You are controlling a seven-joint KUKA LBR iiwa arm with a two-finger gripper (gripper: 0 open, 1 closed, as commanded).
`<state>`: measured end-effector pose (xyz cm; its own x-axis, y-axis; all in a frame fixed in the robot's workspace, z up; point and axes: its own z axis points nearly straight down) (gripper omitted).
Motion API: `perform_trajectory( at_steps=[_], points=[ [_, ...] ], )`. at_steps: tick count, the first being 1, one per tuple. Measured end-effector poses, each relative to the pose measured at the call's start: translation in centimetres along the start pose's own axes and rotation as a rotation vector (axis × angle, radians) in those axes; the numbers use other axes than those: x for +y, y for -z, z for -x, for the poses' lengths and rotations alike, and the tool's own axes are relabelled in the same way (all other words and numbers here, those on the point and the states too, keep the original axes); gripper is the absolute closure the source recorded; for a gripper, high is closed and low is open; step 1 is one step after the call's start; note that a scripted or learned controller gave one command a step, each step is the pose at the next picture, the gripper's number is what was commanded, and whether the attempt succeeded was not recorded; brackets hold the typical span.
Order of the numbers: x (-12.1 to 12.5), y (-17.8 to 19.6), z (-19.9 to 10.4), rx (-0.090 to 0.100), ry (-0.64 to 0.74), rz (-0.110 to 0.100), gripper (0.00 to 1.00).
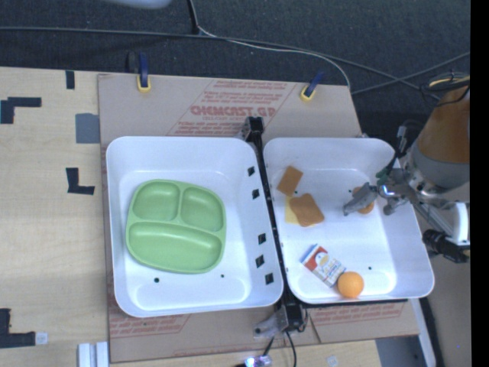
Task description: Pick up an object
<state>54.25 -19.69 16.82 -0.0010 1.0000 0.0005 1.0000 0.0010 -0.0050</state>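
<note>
Here, left to right.

Left bin [122,205]: holds a green tray [176,226] with three wells, lying flat; nothing to pick there but the tray itself.

Right bin [382,155]: the likely targets. A tan block [289,180] sits near the divider, a brown wedge [307,210] just below it, touching or nearly so. A small carton [323,265] lies toward the front, with an orange ball [351,284] just beside it.

Small orange piece [367,206]: right at the claw, partly hidden by it; what it is I cannot tell.

Gripper [365,199]: low in the right bin's far right part, reaching in from the right. Whether its fingers are apart or together, I cannot tell.

Step, as I judge it: closing on the piece under the claw.

Doing it well: centre the claw over the piece, descend straight, close fully before lifting, and keep off the bin wall close by. The piece is small and may slip aside.
</note>
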Motion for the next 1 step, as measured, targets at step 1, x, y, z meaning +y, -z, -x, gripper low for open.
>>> perform_trajectory(
  at_steps=[1],
  points=[
    [0.6, -4.55, 0.02, -0.001, 0.0, 0.001, 0.0]
  ],
)
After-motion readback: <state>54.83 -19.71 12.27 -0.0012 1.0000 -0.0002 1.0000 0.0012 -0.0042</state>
